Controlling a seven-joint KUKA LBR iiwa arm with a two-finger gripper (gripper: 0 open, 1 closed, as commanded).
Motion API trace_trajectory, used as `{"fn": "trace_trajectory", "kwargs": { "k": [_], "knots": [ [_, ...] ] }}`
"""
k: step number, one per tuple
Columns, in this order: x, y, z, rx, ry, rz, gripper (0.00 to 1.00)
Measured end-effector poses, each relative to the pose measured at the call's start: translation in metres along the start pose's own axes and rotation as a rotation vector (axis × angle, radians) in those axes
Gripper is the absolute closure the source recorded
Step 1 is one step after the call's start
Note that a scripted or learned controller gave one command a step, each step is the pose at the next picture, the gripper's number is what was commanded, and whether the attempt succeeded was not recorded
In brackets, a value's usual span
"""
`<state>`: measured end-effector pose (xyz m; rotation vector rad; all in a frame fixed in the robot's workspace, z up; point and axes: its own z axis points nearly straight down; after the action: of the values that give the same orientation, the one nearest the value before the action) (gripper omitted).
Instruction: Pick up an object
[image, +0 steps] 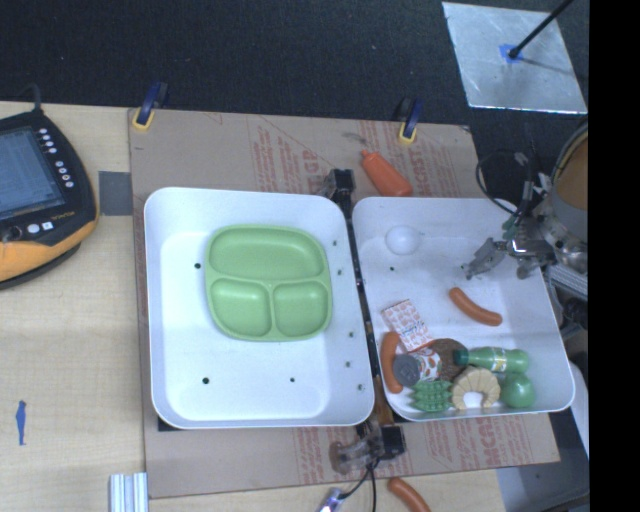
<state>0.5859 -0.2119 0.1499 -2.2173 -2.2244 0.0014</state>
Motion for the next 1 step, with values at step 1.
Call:
{"fn": "trace_trajectory", "kwargs": {
  "k": [1],
  "knots": [
    [0.0366, -0.0141, 0.0588, 0.004, 0.0, -0.003, 0.0]
  ]
}}
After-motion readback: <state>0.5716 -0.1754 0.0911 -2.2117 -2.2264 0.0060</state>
